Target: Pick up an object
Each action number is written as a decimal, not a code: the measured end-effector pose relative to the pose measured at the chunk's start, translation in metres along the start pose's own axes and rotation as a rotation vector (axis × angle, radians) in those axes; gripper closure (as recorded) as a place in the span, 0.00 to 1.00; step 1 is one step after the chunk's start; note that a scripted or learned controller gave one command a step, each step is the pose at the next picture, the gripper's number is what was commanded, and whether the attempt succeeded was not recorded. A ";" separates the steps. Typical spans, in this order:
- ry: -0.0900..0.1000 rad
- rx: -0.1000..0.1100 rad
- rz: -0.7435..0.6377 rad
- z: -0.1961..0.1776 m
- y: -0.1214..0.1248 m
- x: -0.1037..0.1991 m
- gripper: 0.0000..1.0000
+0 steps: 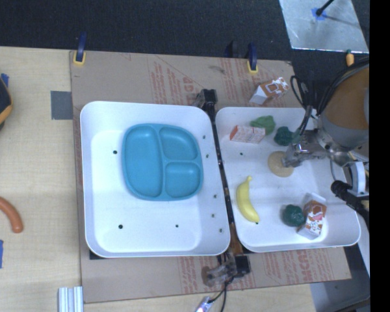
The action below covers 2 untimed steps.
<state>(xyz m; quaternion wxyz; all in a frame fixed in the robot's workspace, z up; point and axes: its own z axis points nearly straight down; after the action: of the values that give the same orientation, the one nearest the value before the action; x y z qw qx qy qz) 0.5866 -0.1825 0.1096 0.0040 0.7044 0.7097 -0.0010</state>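
Tan and round, a small disc [281,164] lies in the right bin [351,239], with the pincer [292,156] right above its 1 o'clock edge; how far the pincer is open cannot be told. Being so off-centre, it may clip the rim and skid the disc toward the banana [247,201] at 7 o'clock.

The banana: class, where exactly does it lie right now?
The banana lies in the right bin, near its left wall, below the tan disc and left of the dark green lump.
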 end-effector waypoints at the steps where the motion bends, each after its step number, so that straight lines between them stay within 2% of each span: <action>1: 0.000 0.001 -0.001 0.001 0.000 0.000 0.00; 2: 0.007 0.007 0.002 0.018 0.048 0.037 0.00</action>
<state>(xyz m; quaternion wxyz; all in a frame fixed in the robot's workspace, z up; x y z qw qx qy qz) 0.6345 -0.1452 0.0920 -0.0009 0.7052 0.7091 -0.0012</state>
